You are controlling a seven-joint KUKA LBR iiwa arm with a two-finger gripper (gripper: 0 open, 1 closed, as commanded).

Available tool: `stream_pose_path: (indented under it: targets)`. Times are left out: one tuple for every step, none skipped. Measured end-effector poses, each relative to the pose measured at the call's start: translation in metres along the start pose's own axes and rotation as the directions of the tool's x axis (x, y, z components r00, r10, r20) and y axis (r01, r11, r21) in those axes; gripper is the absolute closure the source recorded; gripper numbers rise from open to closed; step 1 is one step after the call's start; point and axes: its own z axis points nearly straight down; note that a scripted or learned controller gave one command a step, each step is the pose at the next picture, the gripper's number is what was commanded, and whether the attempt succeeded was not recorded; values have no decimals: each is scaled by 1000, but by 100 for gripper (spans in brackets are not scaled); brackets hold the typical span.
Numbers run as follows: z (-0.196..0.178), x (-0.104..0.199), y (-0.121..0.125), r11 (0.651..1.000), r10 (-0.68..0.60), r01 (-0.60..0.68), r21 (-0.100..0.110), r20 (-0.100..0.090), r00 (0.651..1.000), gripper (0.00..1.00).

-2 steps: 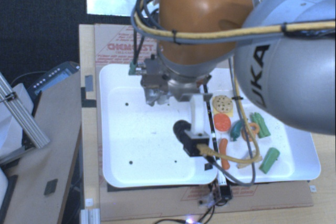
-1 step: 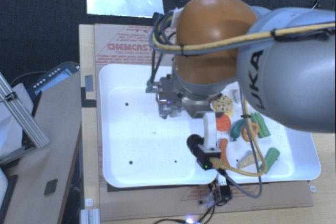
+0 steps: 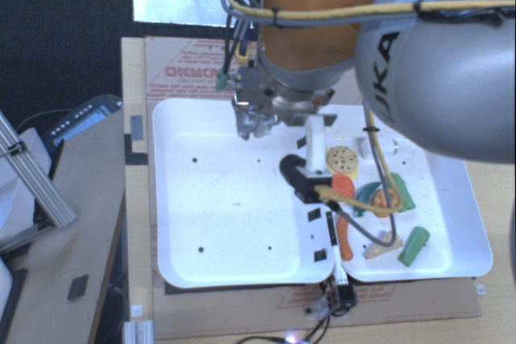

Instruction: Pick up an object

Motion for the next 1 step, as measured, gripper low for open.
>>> stream_pose_path:
  targets:
    - [-9, 0, -2, 1000, -2, 2, 4, 0, 1000, 100]
